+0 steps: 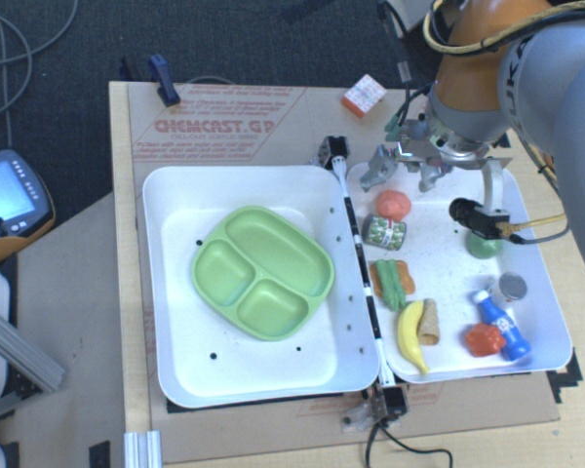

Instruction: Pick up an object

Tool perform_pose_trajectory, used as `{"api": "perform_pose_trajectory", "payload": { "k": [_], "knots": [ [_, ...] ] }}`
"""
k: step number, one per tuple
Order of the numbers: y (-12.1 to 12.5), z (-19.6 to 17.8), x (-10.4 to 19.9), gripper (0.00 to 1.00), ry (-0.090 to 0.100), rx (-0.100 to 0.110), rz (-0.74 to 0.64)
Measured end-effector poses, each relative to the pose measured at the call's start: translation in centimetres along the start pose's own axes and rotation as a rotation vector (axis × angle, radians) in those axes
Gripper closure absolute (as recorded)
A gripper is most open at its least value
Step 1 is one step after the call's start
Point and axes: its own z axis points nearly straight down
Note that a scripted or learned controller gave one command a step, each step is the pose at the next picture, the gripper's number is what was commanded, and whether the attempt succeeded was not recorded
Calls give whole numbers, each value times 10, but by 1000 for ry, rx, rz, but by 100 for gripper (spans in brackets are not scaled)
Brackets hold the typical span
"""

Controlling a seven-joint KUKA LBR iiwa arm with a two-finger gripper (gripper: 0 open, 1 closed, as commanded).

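Note:
My gripper (404, 172) hangs open over the far left part of the right bin (541, 291), its two grey fingers (375, 172) spread apart with nothing between them. Just below it lies a pinkish-red round fruit (393, 204), and below that a small green can (385, 231) on its side. Further down the bin are an orange-and-green vegetable piece (394, 281), a yellow banana (410, 335), a tan piece (429, 322), a blue bottle (499, 325), a red item (482, 339), a grey disc (512, 286) and a green item (485, 245).
The left bin (175, 213) holds a light green divided plate (263, 271). An orange-and-white cube (364, 95) sits on the bench behind the bins. A black part with a yellow cable (478, 217) hangs over the right bin. A blue clamp (162, 79) grips the board's far edge.

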Motion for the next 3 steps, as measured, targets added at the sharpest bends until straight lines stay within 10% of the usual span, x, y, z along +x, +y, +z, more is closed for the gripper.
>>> {"api": "perform_pose_trajectory", "payload": {
  "k": [1, 2, 3],
  "knots": [
    [16, 106, -51, 0, -1, 3, 3],
    [19, 89, -48, 100, -1, -6, 0],
    [-67, -5, -2, 100, 3, -2, -4]
  ]
}}
